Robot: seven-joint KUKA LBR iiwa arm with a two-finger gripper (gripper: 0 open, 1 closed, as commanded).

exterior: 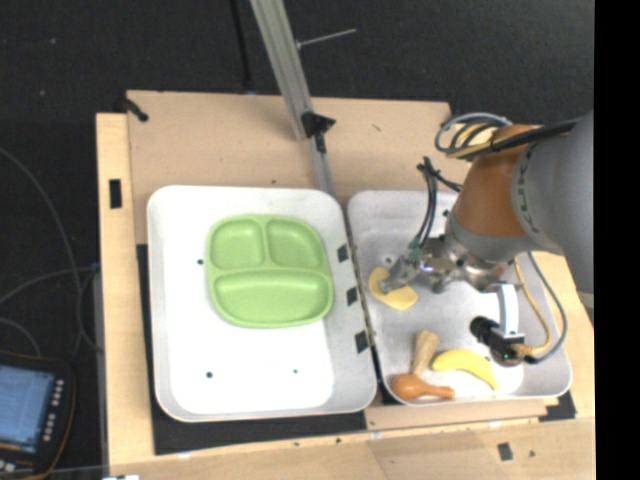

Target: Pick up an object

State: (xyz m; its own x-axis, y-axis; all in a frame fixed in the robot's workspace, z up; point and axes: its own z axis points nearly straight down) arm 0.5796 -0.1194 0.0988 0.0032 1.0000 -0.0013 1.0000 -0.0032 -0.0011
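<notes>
- The grey arm (548, 183), with its orange band (490, 200), reaches over the right bin (388, 206) from the bin's right edge.
- The gripper (408, 270) is low over the left half of the right bin, near the bin's left edge.
- At this slant and blur, it cannot be told whether the gripper is spread or pressed together. Nothing can be seen pinched in it.
- A yellow piece (395, 294) lies on the bin floor just beside the gripper's tip, towards the bin's near-left side. Whether the two are touching cannot be told.
- A tan piece (426, 349) lies near the right bin's front edge, apart from the gripper.
- An orange piece (420, 389) lies against that front edge, just beside the lower end of the tan piece.
- A banana (468, 365) lies curved just to the right of the tan piece, also towards the front edge.
- A green plate (270, 271) with three compartments sits flat in the far half of the left bin (250, 373).
- The two bins stand side by side on the bench (220, 138), their inner edges close together.
</notes>
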